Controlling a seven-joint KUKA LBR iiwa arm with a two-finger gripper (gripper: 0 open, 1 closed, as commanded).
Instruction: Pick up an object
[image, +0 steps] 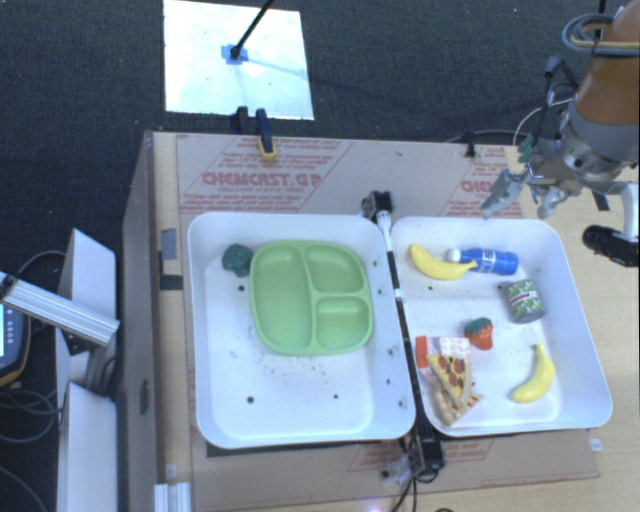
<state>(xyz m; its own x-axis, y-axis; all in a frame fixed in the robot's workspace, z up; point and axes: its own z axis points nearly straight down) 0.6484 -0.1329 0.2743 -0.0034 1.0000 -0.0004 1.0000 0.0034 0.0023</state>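
Note:
My gripper (524, 197) hangs over the far edge of the right bin (575, 300), open, with nothing between its fingers. In that bin lie a yellow banana (438, 263) and a blue bottle (487, 261) near the back. A small green-patterned can (520, 299) sits to their right, and a red strawberry (480, 332) lies mid-bin. At the front are a second banana (535, 378) and a pizza slice (452, 378). The gripper is above and right of the bottle, apart from it.
The left bin (215, 340) holds a green divided plate (310, 298) and a dark green broccoli piece (237, 259) at its back left. A black clamp (378, 206) sits where the bins meet. Cardboard lies under both bins.

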